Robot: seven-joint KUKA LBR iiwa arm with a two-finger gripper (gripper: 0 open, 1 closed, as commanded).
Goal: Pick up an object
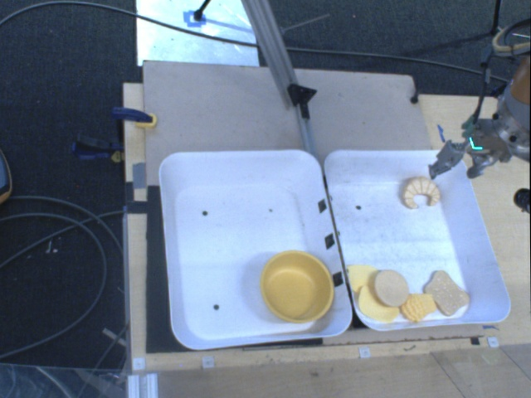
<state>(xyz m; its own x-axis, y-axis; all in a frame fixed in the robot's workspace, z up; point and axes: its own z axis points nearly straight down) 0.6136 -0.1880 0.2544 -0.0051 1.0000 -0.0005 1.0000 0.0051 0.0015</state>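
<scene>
Pincer (459,162) spread wide at the right rim of the right bin (489,255), two dark fingers splayed apart with nothing between them, hanging just above and right of the croissant (421,192).

Left bin (191,222): one yellow bowl (297,285), upright, near the front right corner, close to the divide between bins.

Right bin: pale croissant toward the back right, lying alone, curved with tips pointing down, ridged and tan. Along the front edge, a crowded cluster: flat yellow piece (371,298) underneath, round beige disc (391,288) resting on it, small orange waffle-like piece (418,308) touching both, then a tan bread-slice shape (447,293) at far right.

Arm (516,98) cut off by the right edge past the wrist; exact kind of each clustered piece hard to make out.
</scene>
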